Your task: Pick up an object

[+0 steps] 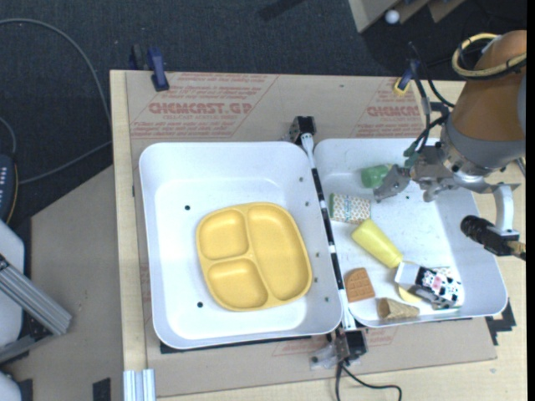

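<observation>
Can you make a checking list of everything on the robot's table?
Surface: brown board bearing the left bin and right bin, side by side.
Job's things: yellow divided tray in the left bin; in the right bin a green object, patterned packet, yellow bottle, brown cracker, cow-patterned toy.
Clutter: blue clamps on the board's far edge.
Gripper: gripper open, hovering over the right bin.
Cables: grey cable on the floor.
Surroundings: dark carpet.

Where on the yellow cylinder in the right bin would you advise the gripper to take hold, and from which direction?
I would grip the yellow cylinder across its middle, coming straight down from above. It lies flat and slanted on the bin floor, so the fingers should close across its narrow width, square to its long axis. Both long sides look free; the patterned block sits near its upper end, so avoid that end.
</observation>
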Tool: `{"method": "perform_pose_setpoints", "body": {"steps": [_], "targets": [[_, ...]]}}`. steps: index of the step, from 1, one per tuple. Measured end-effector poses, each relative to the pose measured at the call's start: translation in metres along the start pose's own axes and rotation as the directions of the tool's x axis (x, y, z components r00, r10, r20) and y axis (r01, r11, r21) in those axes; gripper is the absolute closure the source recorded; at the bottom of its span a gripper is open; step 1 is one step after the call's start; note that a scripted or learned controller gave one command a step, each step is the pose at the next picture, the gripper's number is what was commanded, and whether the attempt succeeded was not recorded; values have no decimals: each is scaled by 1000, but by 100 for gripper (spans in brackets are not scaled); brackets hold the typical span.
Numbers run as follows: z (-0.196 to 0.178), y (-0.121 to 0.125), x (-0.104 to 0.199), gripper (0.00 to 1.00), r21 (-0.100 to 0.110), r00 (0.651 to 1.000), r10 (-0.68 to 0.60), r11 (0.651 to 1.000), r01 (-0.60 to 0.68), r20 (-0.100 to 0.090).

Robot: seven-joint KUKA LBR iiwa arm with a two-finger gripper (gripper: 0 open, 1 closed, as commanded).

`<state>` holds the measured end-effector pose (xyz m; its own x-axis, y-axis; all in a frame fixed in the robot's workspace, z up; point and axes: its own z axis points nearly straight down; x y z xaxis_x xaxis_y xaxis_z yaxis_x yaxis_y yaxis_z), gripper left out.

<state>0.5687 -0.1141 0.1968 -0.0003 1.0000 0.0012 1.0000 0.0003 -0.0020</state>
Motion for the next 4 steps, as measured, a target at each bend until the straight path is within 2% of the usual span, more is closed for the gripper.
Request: {"method": "perform_pose_setpoints", "body": {"steps": [1, 2, 3, 4], "targets": [[61, -6, 17, 0, 0, 1000, 1, 1000, -1, 0], [113, -20, 17, 0, 0, 1000, 1, 1000, -1, 0], [101, -19, 17, 100, -6, 1000, 2, 1000, -2, 2], [12, 7, 90, 100, -2, 1000, -1, 1000, 1, 1]]}}
